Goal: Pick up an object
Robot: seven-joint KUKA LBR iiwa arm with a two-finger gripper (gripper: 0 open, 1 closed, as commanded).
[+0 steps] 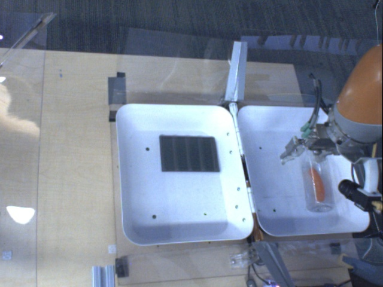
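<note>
A clear plastic tube with an orange piece inside (317,188) lies in the right bin (269,214), near its right side and pointing toward the front. My gripper (295,149) hangs over the right bin just above and to the left of the tube's far end; nothing shows in its grasp. A flat dark ribbed rectangle (188,153) lies in the middle of the left bin (179,220). The arm's orange band (364,94) fills the right edge above the gripper.
A metal divider post (236,70) stands behind the seam between the bins. Black cable and fittings (358,195) hang off the wrist over the right bin's right rim. Wooden bench top (60,160) stretches to the left.
</note>
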